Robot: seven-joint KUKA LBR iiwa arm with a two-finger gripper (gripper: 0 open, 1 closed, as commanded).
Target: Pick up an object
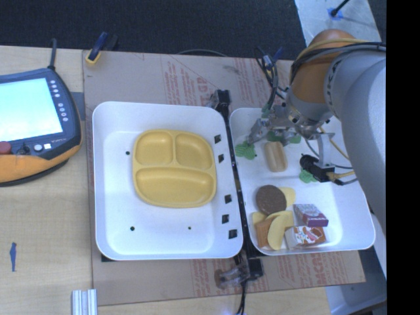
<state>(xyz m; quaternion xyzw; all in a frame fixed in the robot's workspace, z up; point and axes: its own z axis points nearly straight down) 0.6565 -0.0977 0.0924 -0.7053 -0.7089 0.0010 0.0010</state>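
The bun, a tan toy roll, looks like the likeliest thing to be picked, since it lies closest to the gripper. It rests flat on the floor of the right bin, in the bin's far half, with a green leafy piece just to its left. The gripper hangs over the far end of that bin, just beyond the bun, and nothing can be seen held in it. Whether it is open or closed cannot be told from this slant.

Judged from this, the pick-up has not happened yet: the arm is over the right bin, but every item lies on the bin floor. Nearer in the same bin sit a brown cookie, some yellow slices and two small cartons, all well apart from the gripper. The left bin holds a yellow divided plate. What seems left is the descent, the grasp and the lift.
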